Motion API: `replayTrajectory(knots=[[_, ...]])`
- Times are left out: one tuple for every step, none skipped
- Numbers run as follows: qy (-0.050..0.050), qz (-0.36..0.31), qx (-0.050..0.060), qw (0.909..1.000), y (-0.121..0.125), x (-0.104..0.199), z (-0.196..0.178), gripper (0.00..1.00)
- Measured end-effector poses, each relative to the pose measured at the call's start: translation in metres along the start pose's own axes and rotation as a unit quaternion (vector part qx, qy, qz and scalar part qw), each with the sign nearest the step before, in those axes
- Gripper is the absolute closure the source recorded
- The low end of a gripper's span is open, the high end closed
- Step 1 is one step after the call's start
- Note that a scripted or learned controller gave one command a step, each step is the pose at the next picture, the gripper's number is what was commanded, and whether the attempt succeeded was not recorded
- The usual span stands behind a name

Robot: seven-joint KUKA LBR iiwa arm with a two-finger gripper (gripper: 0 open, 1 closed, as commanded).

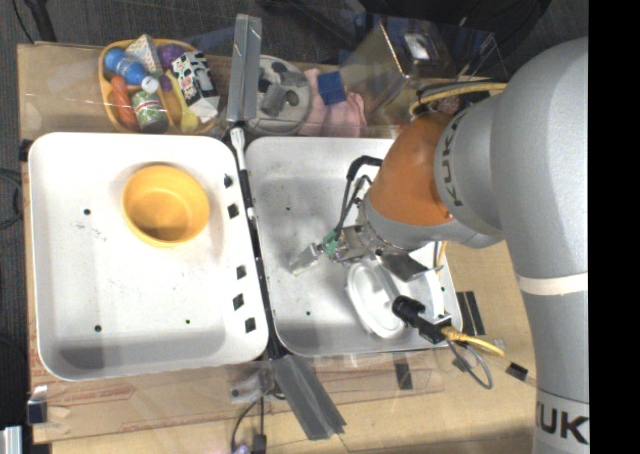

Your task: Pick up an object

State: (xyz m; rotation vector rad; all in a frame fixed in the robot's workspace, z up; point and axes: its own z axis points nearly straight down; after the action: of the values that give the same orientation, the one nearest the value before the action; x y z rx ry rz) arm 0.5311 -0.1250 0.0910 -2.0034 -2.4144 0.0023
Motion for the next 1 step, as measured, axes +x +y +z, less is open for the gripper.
replayTrajectory(knots=[[-0.001,0.094,0.000,0.9955,0.0050,-0.0443,-0.0511,0.00]])
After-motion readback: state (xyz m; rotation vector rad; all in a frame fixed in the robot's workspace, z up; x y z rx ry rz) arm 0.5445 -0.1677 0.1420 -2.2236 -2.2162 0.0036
